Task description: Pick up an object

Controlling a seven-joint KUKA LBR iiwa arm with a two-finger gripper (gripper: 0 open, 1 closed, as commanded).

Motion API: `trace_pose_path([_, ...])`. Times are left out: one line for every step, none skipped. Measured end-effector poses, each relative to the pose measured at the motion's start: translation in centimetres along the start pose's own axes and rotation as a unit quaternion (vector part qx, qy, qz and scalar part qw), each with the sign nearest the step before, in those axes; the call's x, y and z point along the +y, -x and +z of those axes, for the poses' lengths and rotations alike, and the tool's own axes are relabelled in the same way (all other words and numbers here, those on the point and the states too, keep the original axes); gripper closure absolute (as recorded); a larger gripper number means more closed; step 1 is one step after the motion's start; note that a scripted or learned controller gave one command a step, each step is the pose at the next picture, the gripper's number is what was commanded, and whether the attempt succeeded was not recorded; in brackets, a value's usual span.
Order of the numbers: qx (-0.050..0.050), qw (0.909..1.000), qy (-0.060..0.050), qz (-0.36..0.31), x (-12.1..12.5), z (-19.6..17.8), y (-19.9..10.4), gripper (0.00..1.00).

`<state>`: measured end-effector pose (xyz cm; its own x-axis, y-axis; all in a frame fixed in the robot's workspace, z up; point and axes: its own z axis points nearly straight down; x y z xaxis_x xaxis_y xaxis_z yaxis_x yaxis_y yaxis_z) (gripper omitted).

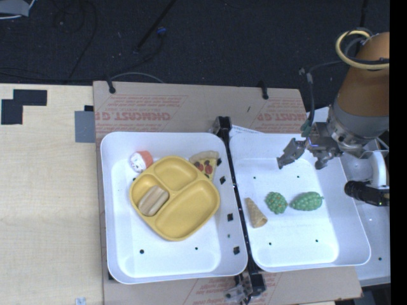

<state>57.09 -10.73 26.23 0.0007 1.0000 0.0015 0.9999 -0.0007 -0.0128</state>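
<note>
The tabletop (44, 189) carries two white bins: the left bin (121, 259) holds a yellow divided plate (184, 211) w/ a bread-like piece (152, 200) in one compartment, plus a pizza slice (205, 163) and a small red-white toy (140, 161). In the right bin (299, 253) the gripper (305, 154) hangs spread open, grasping nothing, above the bin's far part. Nearest target is prob. the green cluster (306, 201), just toward the near side, long axis running left-right; a rounder green piece (276, 202) and a cone (255, 212) lie beside it, nothing blocking.
</note>
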Motion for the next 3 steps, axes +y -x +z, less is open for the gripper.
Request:
trace_pose_path([-0.001,1.0,0.006,-0.001,0.2,-0.6,0.0,0.0])
trace_pose_path([0.0,1.0,0.002,0.0,0.1,5.3,0.9,0.0])
trace_pose_path([0.0,1.0,0.002,0.0,-0.7,10.3,1.5,0.0])
